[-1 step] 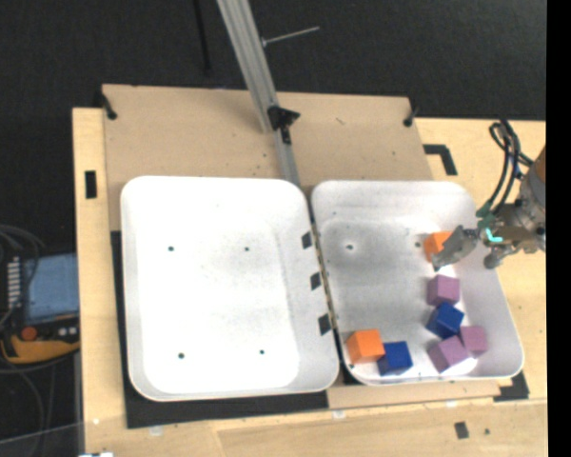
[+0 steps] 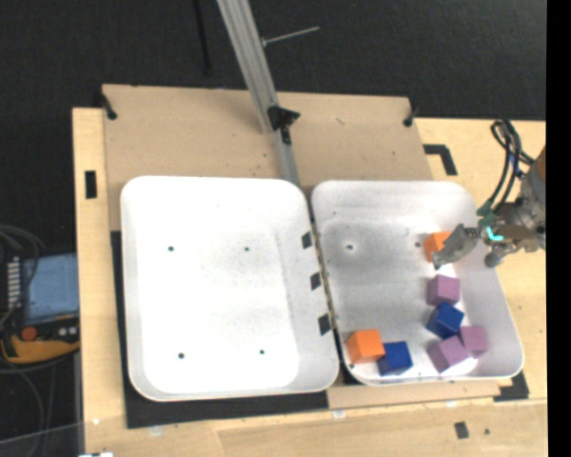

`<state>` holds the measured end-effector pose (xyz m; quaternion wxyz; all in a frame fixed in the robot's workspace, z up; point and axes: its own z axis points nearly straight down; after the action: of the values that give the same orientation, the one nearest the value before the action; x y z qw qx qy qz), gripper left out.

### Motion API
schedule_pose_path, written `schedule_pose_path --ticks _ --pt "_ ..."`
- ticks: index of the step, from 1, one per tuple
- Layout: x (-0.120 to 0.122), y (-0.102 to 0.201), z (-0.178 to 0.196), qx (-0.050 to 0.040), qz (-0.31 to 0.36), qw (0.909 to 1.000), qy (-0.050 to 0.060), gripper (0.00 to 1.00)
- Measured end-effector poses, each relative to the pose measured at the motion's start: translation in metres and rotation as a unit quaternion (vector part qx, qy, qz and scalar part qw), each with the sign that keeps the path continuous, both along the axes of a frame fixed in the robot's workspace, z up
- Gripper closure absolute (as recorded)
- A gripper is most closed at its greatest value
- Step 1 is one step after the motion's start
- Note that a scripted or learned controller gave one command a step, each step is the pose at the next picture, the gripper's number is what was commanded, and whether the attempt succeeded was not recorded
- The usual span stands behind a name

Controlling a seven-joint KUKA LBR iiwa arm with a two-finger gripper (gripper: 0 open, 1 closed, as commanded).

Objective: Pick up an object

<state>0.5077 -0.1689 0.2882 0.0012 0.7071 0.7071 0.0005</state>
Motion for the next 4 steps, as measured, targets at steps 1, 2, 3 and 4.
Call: schedule_pose_path --ticks 1,2,3,4 --pt "0.006 -0.008 -0.049 0.0000 -0.001 1.0000 0.003 0.00" --pt "0.005 -0.005 -0.091 0.0003 -0.001 1.0000 0.003 0.00" --pt "0.012 -0.004 -0.150 -0.0007 -0.001 1.0000 0.001 0.00" --pt "0.014 -0.005 -0.136 -0.0010 -0.005 1.0000 -0.003 1.00"
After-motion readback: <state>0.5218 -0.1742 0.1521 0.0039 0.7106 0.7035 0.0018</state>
